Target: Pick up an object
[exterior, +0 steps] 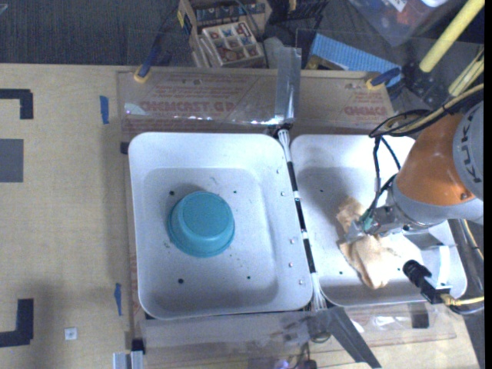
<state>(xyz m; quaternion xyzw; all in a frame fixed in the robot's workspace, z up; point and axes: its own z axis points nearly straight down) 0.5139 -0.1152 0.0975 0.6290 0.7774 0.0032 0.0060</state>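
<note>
A crumpled beige object (367,258), soft-looking like cloth or paper, lies in the right bin (323,167) near its front. My gripper (371,223) is low over the object's upper part, right at or on it. The grey wrist and orange band (434,167) above it cover the bin's right side. A smaller beige lump (349,212) sticks out just left of the gripper; I cannot tell whether it belongs to the same object. Whether the gripper holds anything is hidden by the wrist.
An upturned teal bowl (201,222) sits in the middle of the left bin (154,160). The bins meet along a ridge (296,206). A black cable (380,167) loops from the arm over the right bin. Boxes and clutter stand behind the bench.
</note>
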